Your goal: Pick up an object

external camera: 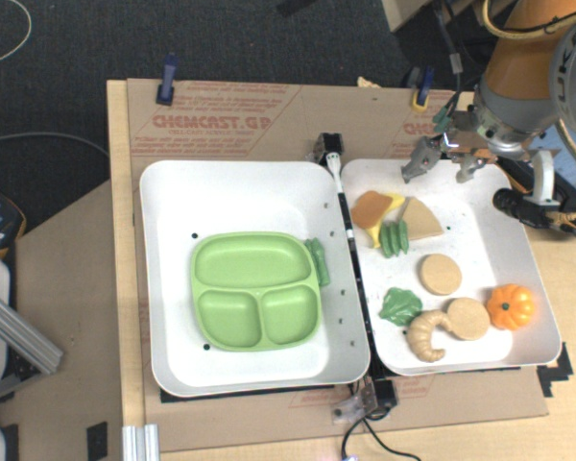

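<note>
The gripper (445, 161) hangs over the far edge of the right bin (538, 286), at about one o'clock in the view, its two fingers spread apart with nothing between them. Just toward seven o'clock from it lie an orange-and-tan wedge (372, 206), a tan slice (420, 219) and a green pod (394, 238), all touching. Farther toward six o'clock sit a round cracker (441, 275), a second cracker (468, 317), a croissant (428, 334), a green leaf (399, 305) and a small orange pumpkin (512, 306). At nine o'clock, the left bin (163, 257) holds a green divided tray (255, 290). Both bins rest on the counter (221, 123).
</note>
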Robot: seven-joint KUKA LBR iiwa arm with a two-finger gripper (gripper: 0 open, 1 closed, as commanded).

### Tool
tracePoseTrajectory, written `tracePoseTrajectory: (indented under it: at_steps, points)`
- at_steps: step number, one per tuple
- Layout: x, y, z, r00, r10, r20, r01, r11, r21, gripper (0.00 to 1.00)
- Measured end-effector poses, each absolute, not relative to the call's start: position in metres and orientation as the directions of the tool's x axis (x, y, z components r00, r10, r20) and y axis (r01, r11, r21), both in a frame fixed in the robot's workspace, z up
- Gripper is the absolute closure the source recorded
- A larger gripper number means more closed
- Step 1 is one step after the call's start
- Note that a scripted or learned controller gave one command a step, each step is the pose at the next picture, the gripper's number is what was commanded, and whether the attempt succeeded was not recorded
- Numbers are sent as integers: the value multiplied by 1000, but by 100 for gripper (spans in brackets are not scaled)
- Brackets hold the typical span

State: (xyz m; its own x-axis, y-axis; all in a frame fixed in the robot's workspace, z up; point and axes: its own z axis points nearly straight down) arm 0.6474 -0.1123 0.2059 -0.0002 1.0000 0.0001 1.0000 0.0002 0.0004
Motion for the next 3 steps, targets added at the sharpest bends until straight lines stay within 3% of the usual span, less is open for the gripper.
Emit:
tracePoseTrajectory:
  at_steps: [1,2,3]
  points:
    - [643,-97,105,-1,1000,-1,1000,1,18,0]
    - [550,-53,190,-2,1000,4,1000,2,-1,0]
    - [475,-7,184,-3,1000,4,1000,3,-9,0]
